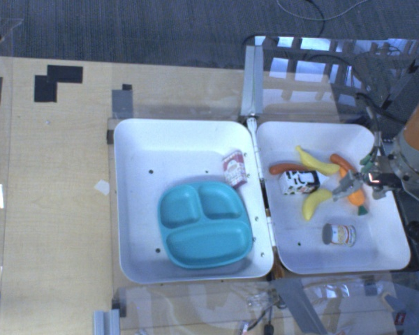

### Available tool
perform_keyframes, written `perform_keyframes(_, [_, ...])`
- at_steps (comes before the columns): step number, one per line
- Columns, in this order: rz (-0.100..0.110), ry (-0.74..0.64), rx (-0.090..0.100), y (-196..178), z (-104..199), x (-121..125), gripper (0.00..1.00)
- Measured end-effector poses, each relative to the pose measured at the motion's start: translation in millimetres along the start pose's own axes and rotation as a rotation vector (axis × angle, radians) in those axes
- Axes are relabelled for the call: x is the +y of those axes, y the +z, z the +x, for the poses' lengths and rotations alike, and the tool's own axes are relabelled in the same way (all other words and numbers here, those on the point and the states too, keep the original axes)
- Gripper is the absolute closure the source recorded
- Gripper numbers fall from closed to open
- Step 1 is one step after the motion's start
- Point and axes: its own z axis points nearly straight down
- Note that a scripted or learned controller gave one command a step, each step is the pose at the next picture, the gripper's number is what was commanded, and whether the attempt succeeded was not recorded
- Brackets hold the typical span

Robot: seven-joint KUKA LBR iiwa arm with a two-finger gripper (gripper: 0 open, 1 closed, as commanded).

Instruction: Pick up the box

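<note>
Box lying in left bin, against right wall beside blue tray. Gripper over right bin among toy food, grip state impossible to tell. Best crossing over, then descending squarely.

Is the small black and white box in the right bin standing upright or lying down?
Lying down, it seems: the box rests on a broad face on the right bin floor, between two bananas.

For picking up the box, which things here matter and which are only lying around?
Belong to the job: small red box in the left bin; gripper.

Just lying about: blue divided plate, two bananas, sausage, black-and-white carton, can, right bin.
</note>
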Motion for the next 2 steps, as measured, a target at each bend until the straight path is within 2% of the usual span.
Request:
perform_keyframes(1, [-0.005,0.008,-0.003,-132,-60,84,0.0])
perform_keyframes(2, [-0.002,-0.033,-0.002,-85,-67,149,0.0])
